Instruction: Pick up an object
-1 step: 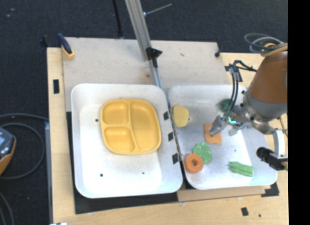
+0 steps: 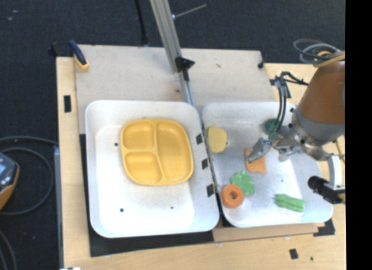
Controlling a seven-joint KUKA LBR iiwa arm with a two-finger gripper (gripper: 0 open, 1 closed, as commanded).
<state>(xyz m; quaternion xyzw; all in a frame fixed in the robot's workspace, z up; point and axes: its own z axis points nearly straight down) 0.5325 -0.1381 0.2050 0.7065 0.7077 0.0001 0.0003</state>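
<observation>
Gripper [image 2: 260,150] sits low in the right bin [image 2: 302,213], right over the orange wedge [image 2: 256,164]; whether it's gripping, I cannot tell. That wedge looks light, maybe soft, probably best pinched across its flat sides.

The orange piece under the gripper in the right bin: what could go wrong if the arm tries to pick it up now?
1. The orange piece sits at the gripper's tip, seemingly off to one side, so the fingers may only clip its edge and it could slip out.
2. The green leafy piece and orange ring lie close below; a push could shove them.
</observation>
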